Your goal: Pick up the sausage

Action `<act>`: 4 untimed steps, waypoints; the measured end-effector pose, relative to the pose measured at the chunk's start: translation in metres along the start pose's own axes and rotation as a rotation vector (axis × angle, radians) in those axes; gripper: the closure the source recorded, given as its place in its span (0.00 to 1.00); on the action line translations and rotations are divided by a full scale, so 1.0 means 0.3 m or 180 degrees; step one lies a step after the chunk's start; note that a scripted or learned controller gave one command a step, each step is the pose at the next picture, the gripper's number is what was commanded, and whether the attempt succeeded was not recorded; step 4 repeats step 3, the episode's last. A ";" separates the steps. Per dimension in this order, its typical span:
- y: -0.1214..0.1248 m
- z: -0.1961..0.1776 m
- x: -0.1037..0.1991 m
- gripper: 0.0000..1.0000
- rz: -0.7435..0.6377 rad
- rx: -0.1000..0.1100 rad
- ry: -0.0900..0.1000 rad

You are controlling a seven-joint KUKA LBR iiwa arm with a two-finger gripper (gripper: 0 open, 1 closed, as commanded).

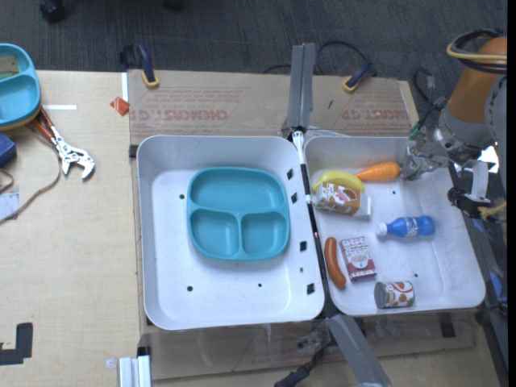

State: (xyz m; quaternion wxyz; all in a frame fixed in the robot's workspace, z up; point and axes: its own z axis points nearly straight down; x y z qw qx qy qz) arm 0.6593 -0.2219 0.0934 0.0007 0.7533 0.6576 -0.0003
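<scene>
I've got the sausage [334, 262] lying in the right bin [463, 285], close to its left wall, towards the front-left corner, long axis running roughly front to back. Just beside it on the right is a small red-and-white box [357, 258]; can't tell if they touch. A can [394, 294] lies on its side nr the front edge, right of the sausage. Mid-bin there's a blue bottle [408, 227] on its side. At the back-left corner I see a banana [339, 179] w/ a jar [337, 198] lying up against it, and a carrot [377, 171] along the back edge.

Gripper [418, 165] is at the back-right part of the right bin, just beside the carrot's right tip, well apart from the sausage. Can't tell its state, too small and cluttered from this angle.

Left bin [153, 240] carries a teal divided plate [239, 213] at its middle. On the bench far left: a wrench [71, 156] and another teal tray [16, 83] at the edge.
</scene>
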 end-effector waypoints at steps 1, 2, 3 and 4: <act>-0.258 0.004 0.091 1.00 0.0487 0.0003 0.0001; -0.504 0.006 -0.006 1.00 -0.0495 0.0003 0.0005; -0.526 -0.271 -0.074 1.00 -0.1146 -0.0005 0.0001; -0.526 -0.271 -0.074 1.00 -0.1146 -0.0005 0.0001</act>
